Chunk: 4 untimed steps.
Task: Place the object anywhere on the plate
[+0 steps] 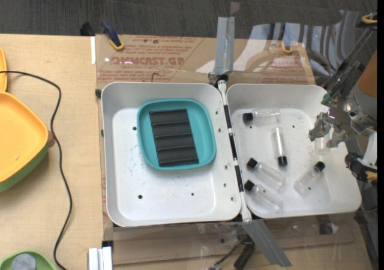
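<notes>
Camera view is giving you the pincer [324, 131] hanging over the right bin's [342, 203] right side; whether it is clenched or released, you cannot tell. Five clear vials with black caps are lying in that bin, the nearest one [309, 177] just beside the pincer. The teal plate [207, 137] is sitting in the left bin [120, 191], carrying a ridged black block [173, 137].

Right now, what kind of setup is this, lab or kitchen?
Probably a robotics lab test bench. Two white bins sit side by side, one holding a teal plate, the other clear vials. The arm reaches in over them.
</notes>
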Each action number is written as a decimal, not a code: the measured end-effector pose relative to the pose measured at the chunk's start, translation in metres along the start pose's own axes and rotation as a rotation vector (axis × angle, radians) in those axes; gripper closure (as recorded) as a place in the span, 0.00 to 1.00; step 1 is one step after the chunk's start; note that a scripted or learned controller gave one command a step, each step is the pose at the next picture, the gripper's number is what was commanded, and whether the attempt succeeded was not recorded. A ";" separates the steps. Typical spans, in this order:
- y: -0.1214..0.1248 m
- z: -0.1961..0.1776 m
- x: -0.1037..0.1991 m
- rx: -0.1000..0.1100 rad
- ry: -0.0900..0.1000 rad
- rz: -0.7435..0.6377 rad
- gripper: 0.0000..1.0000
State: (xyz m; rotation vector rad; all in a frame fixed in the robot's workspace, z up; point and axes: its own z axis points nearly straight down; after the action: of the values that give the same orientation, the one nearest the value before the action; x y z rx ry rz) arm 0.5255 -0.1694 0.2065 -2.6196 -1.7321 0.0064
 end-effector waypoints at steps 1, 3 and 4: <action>0.000 0.000 0.000 0.000 0.000 0.000 0.00; 0.030 -0.185 -0.029 -0.001 0.000 -0.001 0.00; 0.009 -0.234 -0.044 -0.001 -0.001 0.151 0.00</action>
State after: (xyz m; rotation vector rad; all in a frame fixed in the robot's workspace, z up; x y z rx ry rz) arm 0.5175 -0.2131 0.4404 -2.7439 -1.5297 0.0068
